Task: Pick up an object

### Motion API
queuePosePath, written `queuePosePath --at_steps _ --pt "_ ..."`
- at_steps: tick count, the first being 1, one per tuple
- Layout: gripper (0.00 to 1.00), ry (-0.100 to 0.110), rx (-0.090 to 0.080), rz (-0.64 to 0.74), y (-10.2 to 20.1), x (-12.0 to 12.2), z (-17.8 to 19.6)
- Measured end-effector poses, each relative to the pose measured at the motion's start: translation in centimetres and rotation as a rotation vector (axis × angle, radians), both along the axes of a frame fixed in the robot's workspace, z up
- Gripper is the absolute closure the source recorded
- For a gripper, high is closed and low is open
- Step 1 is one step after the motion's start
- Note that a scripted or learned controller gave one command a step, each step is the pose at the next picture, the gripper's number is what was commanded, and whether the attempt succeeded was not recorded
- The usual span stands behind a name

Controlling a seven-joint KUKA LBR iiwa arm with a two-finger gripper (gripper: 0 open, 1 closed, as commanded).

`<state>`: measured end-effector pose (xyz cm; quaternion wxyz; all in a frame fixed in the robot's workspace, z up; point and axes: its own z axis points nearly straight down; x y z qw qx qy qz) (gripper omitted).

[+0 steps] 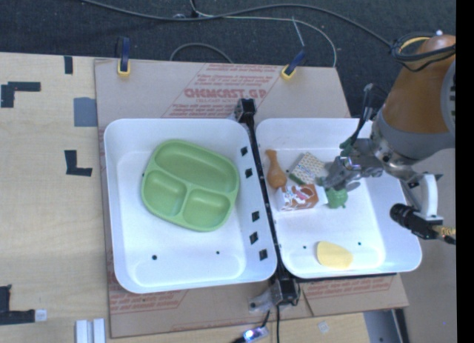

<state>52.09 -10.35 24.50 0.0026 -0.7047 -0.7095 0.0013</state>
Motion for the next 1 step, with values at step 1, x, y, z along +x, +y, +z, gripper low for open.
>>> queuePosePath --at_steps 1 --pt "1.0 0.001 0.0 0.001 5.51 2.5 0.0"
